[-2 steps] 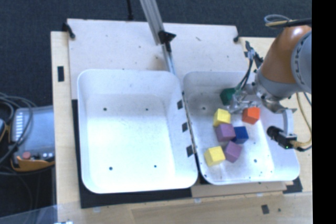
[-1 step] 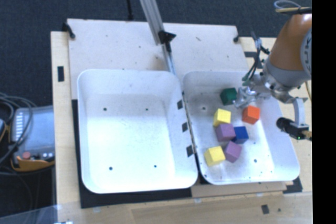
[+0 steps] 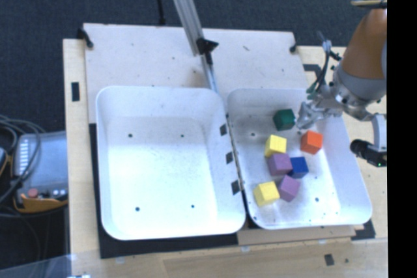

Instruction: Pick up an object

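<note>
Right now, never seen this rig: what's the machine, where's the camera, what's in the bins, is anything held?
One fixed camera looks down at a slant on a bench with two shallow white bins. The grey and orange thing at right is a robot arm; its end effector hangs over the right bin. In that bin lie small blocks: a green block, an orange block, two yellow blocks, two purple blocks and a blue block. I see no block in the end effector. The left bin sits beside it.

Lighting: bright, even, overhead. Left bin (image 3: 163,163): floor washed near-white by glare, detail lost. Shadows: soft, short, beside the blocks right of that bin. Focus: slightly soft throughout; surrounding carpet dark.
</note>
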`<state>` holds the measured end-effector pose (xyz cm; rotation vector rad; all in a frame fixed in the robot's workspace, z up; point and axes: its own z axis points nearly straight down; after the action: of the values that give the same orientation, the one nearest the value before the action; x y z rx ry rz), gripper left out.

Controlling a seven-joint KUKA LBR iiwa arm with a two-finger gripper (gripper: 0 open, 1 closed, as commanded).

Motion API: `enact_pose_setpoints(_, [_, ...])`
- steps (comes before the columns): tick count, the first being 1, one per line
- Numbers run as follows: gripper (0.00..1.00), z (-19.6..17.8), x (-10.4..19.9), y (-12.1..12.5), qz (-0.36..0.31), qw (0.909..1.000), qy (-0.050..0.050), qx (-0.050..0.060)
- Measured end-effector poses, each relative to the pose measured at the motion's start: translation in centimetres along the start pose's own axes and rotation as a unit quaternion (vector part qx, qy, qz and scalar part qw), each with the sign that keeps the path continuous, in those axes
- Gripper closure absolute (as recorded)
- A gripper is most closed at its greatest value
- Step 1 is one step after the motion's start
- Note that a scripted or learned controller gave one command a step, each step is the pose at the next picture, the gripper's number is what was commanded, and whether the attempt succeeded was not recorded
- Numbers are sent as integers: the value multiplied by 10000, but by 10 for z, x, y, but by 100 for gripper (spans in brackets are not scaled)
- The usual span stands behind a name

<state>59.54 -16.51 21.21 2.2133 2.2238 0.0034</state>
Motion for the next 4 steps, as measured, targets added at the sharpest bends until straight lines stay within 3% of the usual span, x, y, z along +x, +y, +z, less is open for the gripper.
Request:
enact_pose_setpoints(3, [100,-19,144,7,-11,10000,12,12])
enact_pose_setpoints(4, [100,-16,199,29,-16,10000,15,13])
